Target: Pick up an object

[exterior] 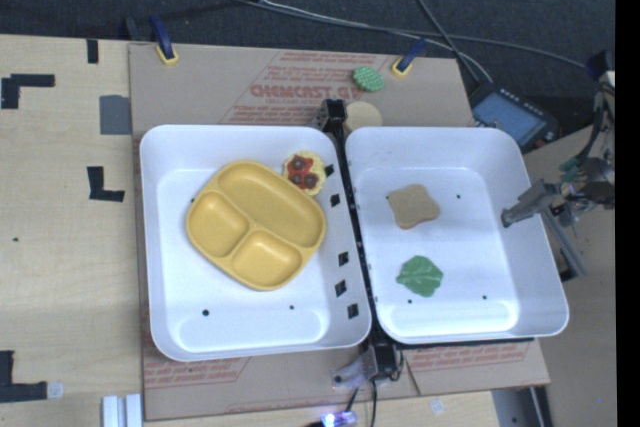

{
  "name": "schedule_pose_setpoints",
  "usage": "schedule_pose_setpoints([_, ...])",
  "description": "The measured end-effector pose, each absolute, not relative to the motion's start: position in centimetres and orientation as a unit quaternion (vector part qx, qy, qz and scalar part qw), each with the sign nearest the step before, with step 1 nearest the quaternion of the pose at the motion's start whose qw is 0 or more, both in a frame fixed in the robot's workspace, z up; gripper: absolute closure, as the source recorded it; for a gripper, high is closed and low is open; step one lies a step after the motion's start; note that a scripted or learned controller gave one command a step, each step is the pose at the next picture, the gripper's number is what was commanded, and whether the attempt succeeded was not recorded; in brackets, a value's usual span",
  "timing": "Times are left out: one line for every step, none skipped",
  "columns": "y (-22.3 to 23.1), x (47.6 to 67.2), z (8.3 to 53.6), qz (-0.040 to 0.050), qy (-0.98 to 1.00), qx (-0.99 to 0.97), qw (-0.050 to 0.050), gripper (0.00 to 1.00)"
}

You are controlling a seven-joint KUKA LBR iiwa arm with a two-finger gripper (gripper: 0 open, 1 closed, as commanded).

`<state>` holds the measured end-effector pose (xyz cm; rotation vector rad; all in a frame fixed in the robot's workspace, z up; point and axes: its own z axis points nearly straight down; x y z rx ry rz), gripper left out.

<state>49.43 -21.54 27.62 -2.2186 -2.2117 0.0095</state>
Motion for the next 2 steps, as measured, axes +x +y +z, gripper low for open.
schedule_pose_setpoints([-21.5,49.6,28.1,0.0006,-0.707,-0.707,0.000,0.00])
schedule_pose_setpoints([-21.0,50.3,22.0,0.0016,-0.708,-0.707,0.003,0.00])
